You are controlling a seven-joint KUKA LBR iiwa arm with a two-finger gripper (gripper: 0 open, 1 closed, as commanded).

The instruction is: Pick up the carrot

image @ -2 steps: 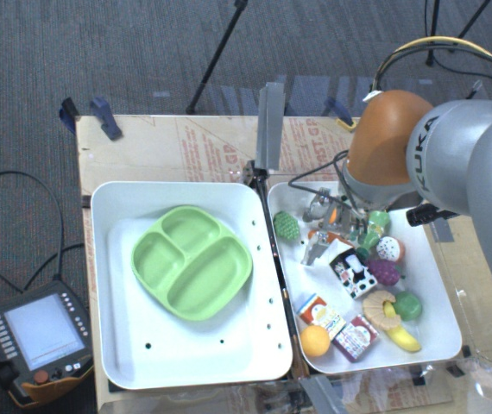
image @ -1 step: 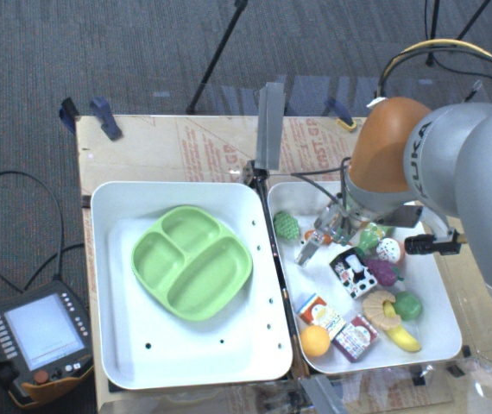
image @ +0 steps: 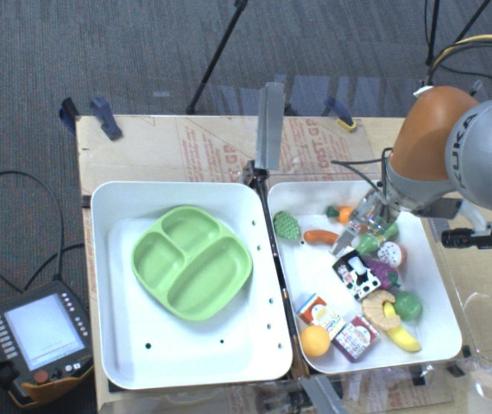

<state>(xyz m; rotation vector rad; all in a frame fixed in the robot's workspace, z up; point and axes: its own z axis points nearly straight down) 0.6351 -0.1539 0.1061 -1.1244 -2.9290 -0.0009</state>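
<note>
Orange and boxes in front; the hand hangs just right of the carrot.
Its grip state I cannot tell; crowded toys beside it could get nudged or snagged instead.

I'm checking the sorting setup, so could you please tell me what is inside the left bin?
The left bin holds a green divided plate, lying flat with nothing in its compartments. Whatever lies beneath the plate is covered and cannot be seen.
</note>
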